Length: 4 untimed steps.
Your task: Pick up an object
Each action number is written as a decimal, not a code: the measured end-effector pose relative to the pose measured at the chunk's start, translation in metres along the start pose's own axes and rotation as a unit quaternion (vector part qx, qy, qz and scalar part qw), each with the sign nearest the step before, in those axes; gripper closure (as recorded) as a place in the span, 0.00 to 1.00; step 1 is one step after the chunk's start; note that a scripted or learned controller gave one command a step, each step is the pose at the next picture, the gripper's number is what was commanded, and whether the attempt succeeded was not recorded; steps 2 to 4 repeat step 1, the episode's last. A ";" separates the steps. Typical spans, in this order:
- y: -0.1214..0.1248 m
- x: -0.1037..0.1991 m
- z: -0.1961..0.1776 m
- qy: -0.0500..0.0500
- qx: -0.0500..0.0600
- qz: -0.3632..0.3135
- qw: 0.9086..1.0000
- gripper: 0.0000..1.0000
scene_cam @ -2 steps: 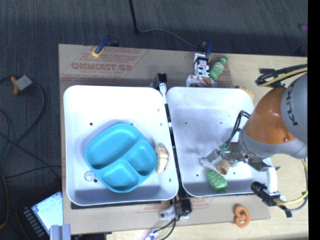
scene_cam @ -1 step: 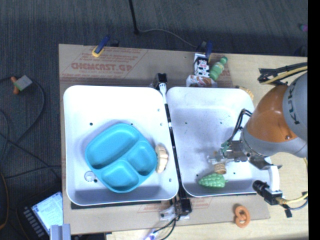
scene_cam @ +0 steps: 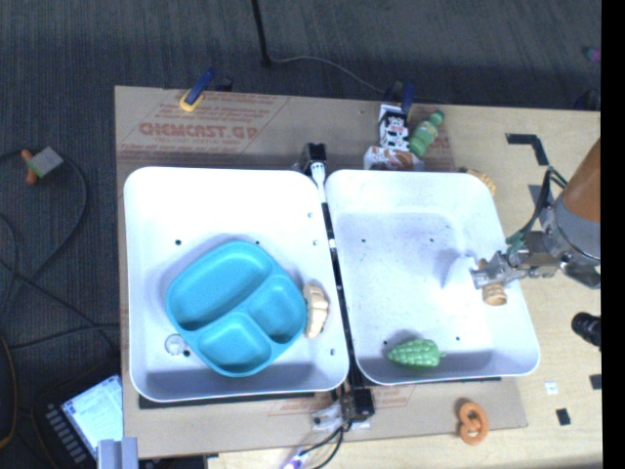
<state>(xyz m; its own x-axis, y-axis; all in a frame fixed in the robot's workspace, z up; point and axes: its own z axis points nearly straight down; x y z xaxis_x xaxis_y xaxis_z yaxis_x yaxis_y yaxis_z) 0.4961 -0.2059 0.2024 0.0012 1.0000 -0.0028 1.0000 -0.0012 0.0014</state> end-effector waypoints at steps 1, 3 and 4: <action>-0.012 0.068 -0.058 0.001 0.000 -0.001 1.000 1.00; -0.012 0.068 -0.058 0.001 0.000 -0.001 1.000 1.00; -0.012 0.068 -0.058 0.001 0.000 -0.001 1.000 1.00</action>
